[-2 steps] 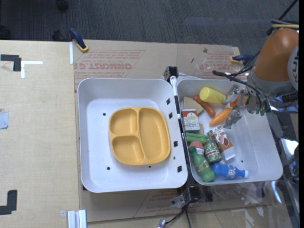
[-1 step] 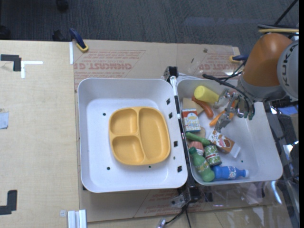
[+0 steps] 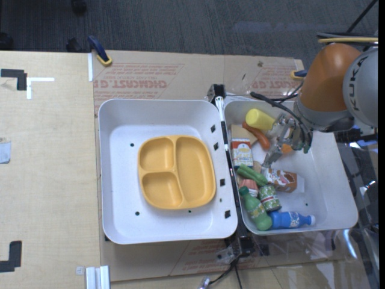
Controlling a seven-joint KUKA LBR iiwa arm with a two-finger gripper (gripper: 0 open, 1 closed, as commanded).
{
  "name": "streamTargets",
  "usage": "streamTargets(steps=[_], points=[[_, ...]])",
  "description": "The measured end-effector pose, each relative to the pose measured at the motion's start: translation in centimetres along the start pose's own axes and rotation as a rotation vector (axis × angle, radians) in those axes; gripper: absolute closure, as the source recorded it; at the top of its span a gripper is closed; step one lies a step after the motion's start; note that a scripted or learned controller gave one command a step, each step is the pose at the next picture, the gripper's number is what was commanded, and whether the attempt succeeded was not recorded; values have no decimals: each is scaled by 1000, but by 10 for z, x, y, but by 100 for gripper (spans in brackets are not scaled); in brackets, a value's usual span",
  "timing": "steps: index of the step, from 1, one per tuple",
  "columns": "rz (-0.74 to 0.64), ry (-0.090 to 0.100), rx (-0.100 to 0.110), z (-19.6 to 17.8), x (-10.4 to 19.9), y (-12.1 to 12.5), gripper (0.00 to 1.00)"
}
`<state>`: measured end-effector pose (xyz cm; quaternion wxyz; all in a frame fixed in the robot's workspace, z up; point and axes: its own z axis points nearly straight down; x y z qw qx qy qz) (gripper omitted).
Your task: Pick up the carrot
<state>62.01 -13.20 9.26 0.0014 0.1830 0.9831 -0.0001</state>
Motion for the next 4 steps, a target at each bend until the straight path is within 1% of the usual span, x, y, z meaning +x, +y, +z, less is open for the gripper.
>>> streamTargets(steps=[1,2,3,4], points=[[109,0,0,0,3,-32,0],[244,-2,0,0,3,-2,0],[678,-1,2,0,-6,-14,0],[674,-5,3,-10,-8,-14,100]])
